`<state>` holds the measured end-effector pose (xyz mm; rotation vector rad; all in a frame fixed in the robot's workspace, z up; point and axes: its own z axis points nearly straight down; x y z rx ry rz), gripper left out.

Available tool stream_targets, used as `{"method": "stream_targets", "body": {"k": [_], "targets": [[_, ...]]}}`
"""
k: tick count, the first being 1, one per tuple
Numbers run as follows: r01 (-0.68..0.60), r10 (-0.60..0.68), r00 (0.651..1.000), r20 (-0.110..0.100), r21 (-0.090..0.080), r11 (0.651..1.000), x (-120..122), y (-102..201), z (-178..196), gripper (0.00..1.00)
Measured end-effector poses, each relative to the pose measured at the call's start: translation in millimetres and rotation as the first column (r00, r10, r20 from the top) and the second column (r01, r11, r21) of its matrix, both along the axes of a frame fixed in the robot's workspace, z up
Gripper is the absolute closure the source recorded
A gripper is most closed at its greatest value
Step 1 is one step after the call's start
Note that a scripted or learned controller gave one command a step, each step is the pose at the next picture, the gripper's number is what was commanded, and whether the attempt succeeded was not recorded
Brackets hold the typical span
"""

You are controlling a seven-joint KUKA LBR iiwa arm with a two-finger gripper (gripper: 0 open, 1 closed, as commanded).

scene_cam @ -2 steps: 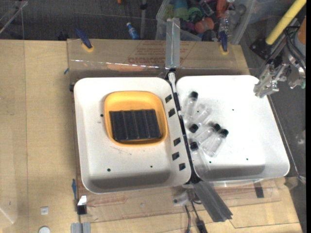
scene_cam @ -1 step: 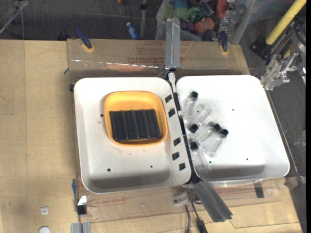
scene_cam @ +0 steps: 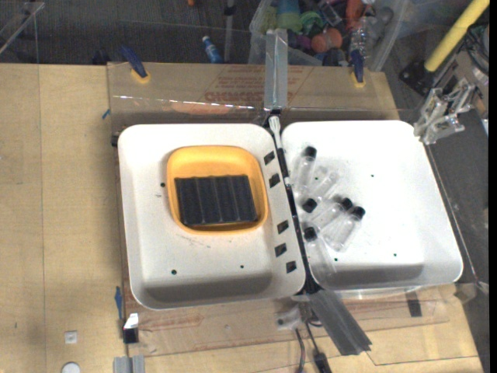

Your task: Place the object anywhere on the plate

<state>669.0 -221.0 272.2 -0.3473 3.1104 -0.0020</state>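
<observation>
An orange-yellow plate (scene_cam: 214,156) lies in the left bin (scene_cam: 147,247). A black ribbed rectangular object (scene_cam: 216,200) rests flat on the plate, covering most of its middle. Several clear vials with black caps (scene_cam: 330,212) lie scattered in the left half of the right bin (scene_cam: 404,208), close to the divider. My gripper (scene_cam: 437,121) hangs at the right bin's far right corner, above the rim and well away from the vials and the plate. Nothing shows in its grasp.
A metal divider rail with black tabs (scene_cam: 281,208) runs between the two bins. A clear box of colourful toys (scene_cam: 326,14) stands behind the bench. Blue clamps (scene_cam: 137,67) hold the back board.
</observation>
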Motion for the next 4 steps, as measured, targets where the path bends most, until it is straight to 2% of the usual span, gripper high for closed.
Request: {"method": "stream_targets", "body": {"k": [1,2,3,4], "targets": [[-0.262,0.262,0.965,0.0,-0.003,0.965,0,-1,65,1.0],[-0.261,0.261,0.965,0.0,-0.002,0.965,-1,-1,64,0.0],[-0.453,0.453,0.891,-0.005,0.0,0.891,0,0,-4,0.0],[-0.641,0.641,0.768,-0.006,0.0,0.768,-1,1,-32,0.0]]}}
